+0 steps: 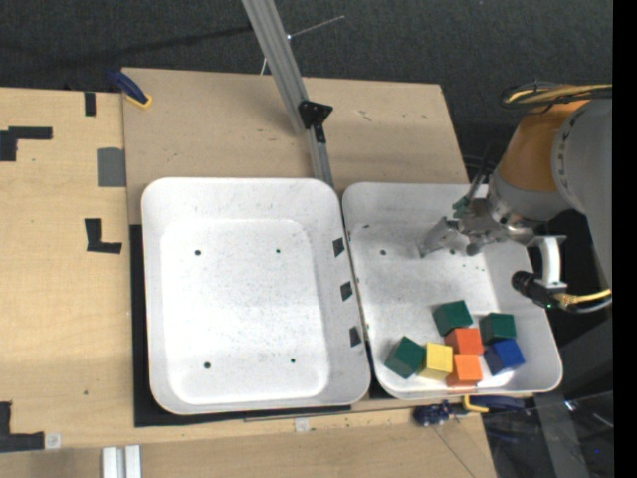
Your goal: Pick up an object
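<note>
Seven blocks [456,343] lie clustered in the near corner of the right bin [398,212]: three green, two orange, one yellow, one blue (several touching). The claw [438,242] hangs over the bin's bare far half, nothing between its fingers; whether they stand apart or together I cannot tell. From the claw the cluster lies toward the bin's near edge, well apart. The left bin [239,199] holds no blocks.

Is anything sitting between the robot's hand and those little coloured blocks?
Nothing visible. The hand sits over bare floor of the right bin, and the blocks cluster in its near corner with only open white floor between.
</note>
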Robot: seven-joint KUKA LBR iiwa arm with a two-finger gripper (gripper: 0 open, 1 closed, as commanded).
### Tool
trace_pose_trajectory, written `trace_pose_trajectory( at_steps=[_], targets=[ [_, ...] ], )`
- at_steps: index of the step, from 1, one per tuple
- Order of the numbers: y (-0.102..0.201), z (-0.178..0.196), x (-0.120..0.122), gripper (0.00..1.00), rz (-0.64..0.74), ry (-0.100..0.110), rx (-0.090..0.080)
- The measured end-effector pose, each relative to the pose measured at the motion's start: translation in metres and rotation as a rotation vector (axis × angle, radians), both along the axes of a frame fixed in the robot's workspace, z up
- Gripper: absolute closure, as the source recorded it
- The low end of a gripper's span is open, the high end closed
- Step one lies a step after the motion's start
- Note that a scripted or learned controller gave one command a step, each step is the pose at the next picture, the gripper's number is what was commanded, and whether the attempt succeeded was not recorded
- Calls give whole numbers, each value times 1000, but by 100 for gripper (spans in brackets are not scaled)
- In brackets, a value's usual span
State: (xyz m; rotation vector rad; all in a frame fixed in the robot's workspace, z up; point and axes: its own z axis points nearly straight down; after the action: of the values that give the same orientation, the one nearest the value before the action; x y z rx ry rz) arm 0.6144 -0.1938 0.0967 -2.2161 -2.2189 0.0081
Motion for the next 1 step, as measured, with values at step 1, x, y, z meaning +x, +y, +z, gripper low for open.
trace_pose_trajectory(
  at_steps=[1],
  targets=[
    [1, 14, 2, 100, 2, -6, 0]
  ],
)
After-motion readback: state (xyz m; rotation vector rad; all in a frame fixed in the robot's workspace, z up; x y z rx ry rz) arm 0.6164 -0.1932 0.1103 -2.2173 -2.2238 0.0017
